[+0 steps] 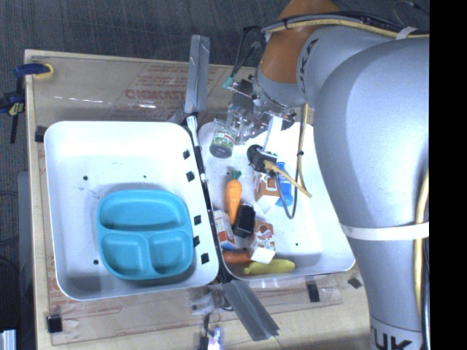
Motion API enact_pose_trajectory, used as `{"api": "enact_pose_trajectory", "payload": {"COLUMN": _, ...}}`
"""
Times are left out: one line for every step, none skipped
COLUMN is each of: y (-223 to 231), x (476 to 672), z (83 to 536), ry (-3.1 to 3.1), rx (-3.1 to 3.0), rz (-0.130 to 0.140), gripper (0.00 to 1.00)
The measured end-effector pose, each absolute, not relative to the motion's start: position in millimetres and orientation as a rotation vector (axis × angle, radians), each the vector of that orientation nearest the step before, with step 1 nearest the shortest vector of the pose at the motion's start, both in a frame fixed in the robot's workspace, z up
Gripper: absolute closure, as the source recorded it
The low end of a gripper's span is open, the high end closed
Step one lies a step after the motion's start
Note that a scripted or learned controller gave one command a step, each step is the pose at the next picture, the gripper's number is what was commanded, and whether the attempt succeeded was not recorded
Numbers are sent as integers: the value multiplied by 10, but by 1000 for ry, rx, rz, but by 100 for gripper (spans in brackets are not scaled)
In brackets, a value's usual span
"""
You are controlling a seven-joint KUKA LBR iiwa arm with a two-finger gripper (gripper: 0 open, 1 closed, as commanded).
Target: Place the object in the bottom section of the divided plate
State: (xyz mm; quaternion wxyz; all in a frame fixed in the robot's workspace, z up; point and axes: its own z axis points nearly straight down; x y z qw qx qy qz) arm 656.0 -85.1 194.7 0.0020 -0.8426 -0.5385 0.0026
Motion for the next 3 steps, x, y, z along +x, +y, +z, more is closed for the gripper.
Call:
{"api": "enact_pose_trajectory", "payload": {"y": -90, "x": 6271, "z": 1902, "ry": -1836, "rx": -2544, "rz": 9, "gripper": 100}}
{"api": "enact_pose_trajectory", "payload": {"y": 264, "x": 5711, "z": 1906, "ry": -2210, "rx": -2227, "rz": 7, "gripper": 100}}
{"api": "enact_pose_trajectory", "payload": {"y": 264, "x": 5713, "z": 1908, "ry": -2210, "rx": -2228, "rz": 6, "gripper": 0}}
